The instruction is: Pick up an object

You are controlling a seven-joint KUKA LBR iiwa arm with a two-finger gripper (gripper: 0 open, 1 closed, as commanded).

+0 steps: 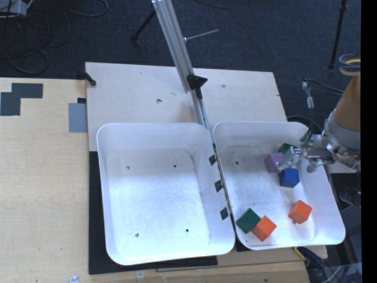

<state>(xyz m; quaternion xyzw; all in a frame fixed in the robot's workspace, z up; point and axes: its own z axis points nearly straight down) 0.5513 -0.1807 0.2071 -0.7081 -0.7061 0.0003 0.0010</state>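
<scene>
The grey arm's two-finger gripper (296, 155) hangs low over the right shallow white plastic bin (247, 135), near its right wall; whether it is open or closed cannot be told. A blue wooden cube (289, 177) lies just below it, a purple block (273, 161) just to its left. Toward the bin's front edge lie an orange cube (300, 211), another orange cube (264, 227) and a dark green cube (248, 220) touching it.

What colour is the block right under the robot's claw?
Blue, seen in the camera view, below the gripper.
</scene>
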